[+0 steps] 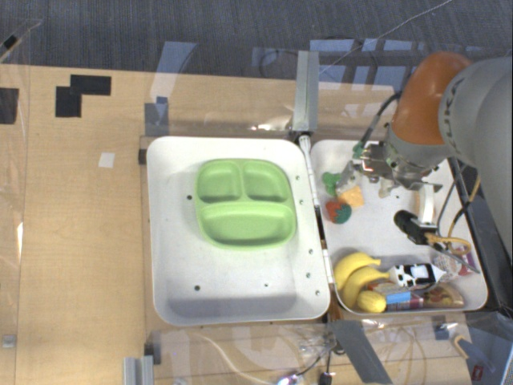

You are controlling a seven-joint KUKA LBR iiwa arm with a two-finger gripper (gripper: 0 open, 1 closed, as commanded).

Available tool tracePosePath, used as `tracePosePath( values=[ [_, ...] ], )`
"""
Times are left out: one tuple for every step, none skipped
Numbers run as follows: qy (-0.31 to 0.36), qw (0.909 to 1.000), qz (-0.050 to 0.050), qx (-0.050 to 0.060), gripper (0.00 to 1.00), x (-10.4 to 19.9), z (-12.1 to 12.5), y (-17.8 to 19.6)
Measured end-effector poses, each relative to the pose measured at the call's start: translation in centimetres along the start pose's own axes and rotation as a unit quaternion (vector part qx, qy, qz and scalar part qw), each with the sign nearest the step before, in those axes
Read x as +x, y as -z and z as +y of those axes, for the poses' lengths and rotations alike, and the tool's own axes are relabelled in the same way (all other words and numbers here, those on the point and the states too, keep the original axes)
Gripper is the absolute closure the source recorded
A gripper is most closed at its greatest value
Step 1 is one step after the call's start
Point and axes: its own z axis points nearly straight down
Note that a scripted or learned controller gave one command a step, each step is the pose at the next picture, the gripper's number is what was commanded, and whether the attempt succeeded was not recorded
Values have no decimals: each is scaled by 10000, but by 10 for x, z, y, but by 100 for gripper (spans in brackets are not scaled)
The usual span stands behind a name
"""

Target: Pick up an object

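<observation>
Left bin (172,239): green plate (244,201) sits mid-floor. A bare white strip runs all round it, widest along the near wall and the left side.

Right bin (369,229): crowded. Bananas (358,277) block the near-left corner. A black-and-white toy (415,275) and small clutter line the near wall just beside them. Small green, orange and red pieces (341,199) bunch at far left, close to the wall facing the other bin. Arm (449,111) overhangs the far-right part. Open floor is a patch in the middle, between the pieces and the bananas.

A pale wood-grain counter (72,239) spans the lower area. Black angular patches (80,93) mark its far left corner. Dark grey carpet (200,10) lies beyond, crossed by a thin cable (417,14).
</observation>
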Motion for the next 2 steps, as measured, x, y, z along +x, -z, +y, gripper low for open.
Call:
tracePosePath(
  values=[
    [-450, 9990, 10, -43, 0, -6, -10, -38],
    [-436, 9990, 19, -86, 100, -4, -7, -25]
  ],
)
